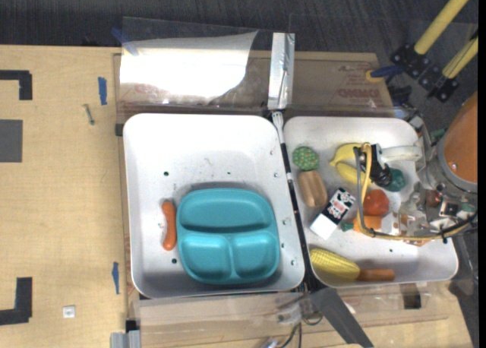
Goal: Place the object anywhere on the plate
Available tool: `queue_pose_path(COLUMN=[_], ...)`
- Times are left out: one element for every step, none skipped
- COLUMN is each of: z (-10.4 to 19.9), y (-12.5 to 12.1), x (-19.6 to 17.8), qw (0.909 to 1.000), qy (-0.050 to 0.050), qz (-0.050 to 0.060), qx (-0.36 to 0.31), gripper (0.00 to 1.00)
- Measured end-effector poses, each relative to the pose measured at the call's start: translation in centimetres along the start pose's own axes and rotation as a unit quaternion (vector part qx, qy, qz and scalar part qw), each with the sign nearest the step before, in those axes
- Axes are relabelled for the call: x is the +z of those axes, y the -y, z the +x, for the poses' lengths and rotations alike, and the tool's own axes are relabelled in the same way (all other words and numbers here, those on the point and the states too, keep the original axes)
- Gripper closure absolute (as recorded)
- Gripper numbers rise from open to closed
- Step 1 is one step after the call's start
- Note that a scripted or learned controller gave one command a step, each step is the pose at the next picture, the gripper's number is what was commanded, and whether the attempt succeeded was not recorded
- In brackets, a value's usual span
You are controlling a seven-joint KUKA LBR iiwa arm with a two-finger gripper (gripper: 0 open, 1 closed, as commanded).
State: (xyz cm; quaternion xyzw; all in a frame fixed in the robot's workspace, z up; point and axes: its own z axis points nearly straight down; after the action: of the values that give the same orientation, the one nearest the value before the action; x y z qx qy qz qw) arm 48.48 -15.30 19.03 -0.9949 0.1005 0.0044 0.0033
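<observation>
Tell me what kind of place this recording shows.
Likely a robotics lab bench: two white bins on a taped wooden top, toy food like a corn cob, and a teal divided plate.

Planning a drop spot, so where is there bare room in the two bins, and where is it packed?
Left bin: bare floor behind the teal plate, up to the far wall; the plate's three compartments are bare too. An orange sausage fills the strip left of it. Right bin: crowded around the gripper.
</observation>
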Motion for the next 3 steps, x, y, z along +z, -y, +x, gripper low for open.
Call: queue_pose_path(z=[0.3, 0.4, 1.4], y=[0.4, 0.7, 8.3], x=[-1.2, -2.1, -5.6], qw=[1.0, 1.0, 1.0], qy=[-0.004, -0.005, -0.005], qz=[0.002, 0.004, 0.0], qx=[-0.002, -0.002, -0.001], gripper=[1.0, 1.0, 1.0])
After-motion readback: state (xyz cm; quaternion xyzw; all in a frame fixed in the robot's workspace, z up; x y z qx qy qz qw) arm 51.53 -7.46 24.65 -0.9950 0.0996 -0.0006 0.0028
